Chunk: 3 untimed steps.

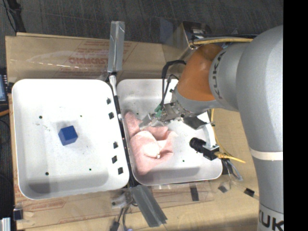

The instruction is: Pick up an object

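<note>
Camera view — a pink plush toy [149, 146] is found in the right bin [144, 88], long axis running from upper left to lower right. The gripper [156, 115] is poised at its upper edge, perhaps touching; the fingers' state cannot be told. A blue cube [68, 134] is logged in the left bin [29, 95].

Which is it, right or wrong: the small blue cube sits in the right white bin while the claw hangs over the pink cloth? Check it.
Wrong in one respect. The camera view shows the small blue cube in the left white bin, not the right one. The rest holds: the claw hangs over the pink cloth in the right white bin.
</note>
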Each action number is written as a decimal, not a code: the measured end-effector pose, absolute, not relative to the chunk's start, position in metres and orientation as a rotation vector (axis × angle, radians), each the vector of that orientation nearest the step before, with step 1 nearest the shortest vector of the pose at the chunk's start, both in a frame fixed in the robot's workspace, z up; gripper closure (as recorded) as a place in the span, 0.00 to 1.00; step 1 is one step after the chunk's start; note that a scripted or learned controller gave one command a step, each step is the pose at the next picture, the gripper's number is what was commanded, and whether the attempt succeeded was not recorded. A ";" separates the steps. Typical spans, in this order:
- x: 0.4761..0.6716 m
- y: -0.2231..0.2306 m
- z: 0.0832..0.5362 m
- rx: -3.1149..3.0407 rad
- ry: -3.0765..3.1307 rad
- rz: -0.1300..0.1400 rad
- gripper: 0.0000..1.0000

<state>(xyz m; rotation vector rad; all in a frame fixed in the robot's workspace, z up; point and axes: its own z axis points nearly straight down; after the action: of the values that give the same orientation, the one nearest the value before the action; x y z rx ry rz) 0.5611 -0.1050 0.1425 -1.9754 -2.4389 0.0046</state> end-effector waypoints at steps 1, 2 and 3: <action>0.520 -0.096 0.130 -1.700 -2.636 0.003 0.00; 0.509 -0.077 0.192 -1.578 -2.717 0.000 0.00; 0.508 -0.125 0.094 -1.522 -2.752 -0.005 0.00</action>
<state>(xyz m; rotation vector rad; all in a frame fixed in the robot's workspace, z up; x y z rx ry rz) 0.5080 -0.1247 0.0939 -1.5225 -2.7522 -0.0045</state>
